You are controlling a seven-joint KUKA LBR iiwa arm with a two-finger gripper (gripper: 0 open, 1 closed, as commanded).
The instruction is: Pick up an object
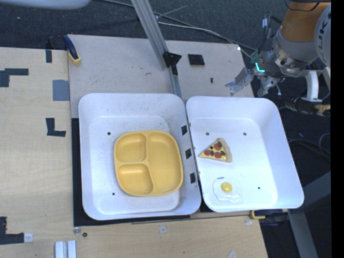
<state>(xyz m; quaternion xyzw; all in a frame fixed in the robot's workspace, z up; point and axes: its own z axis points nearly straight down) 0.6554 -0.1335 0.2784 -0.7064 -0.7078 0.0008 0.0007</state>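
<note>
hand (252, 82) above right bin's (269, 109) far rim, finger state can't tell, pizza slice (216, 151) and fried egg (226, 190) mid-bin, yellow tray (148, 163) in left bin (97, 144)

I see a yellow divided plate (148, 163) lying in the left white bin (94, 112). Beyond that bin, a grey metal post (150, 23) slants over the bench, and a yellow-tipped clamp (72, 49) sits off its far-left corner.

Grey arm (317, 31), orange band, black cables
</note>
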